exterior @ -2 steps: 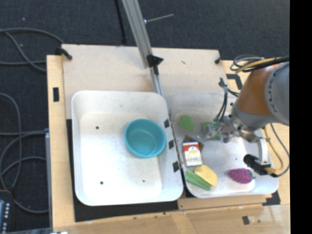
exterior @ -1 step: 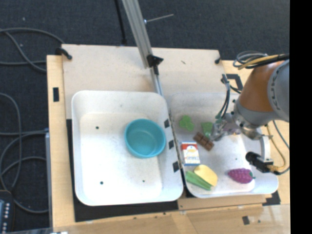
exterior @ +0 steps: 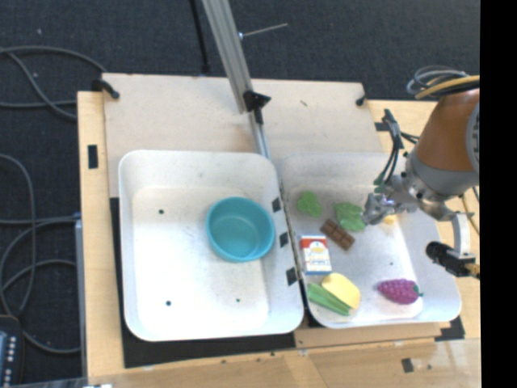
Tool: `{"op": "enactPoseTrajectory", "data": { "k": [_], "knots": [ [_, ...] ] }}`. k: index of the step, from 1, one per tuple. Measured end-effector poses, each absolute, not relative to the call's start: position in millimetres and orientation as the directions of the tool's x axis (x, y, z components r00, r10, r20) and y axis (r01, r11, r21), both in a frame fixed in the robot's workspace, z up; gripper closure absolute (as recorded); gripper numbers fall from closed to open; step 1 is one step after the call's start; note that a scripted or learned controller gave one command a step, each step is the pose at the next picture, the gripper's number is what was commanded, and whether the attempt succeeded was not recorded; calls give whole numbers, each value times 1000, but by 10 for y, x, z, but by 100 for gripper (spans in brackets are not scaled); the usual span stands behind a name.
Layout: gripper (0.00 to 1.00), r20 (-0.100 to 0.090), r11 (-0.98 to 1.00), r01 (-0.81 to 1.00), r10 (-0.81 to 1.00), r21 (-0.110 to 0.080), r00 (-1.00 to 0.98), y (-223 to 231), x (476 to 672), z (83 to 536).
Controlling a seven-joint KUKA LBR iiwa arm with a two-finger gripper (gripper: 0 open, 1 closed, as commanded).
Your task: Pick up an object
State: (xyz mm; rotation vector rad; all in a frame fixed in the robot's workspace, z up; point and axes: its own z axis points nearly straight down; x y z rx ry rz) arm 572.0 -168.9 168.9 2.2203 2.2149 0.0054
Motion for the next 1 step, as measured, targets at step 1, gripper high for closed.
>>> {"op": "enactPoseTrajectory", "data": {
  "k": [1],
  "knots": [
    [100, -1, 3, 1000, 1000, 7, -3, -1706, 5717, 2128]
  ]
}}
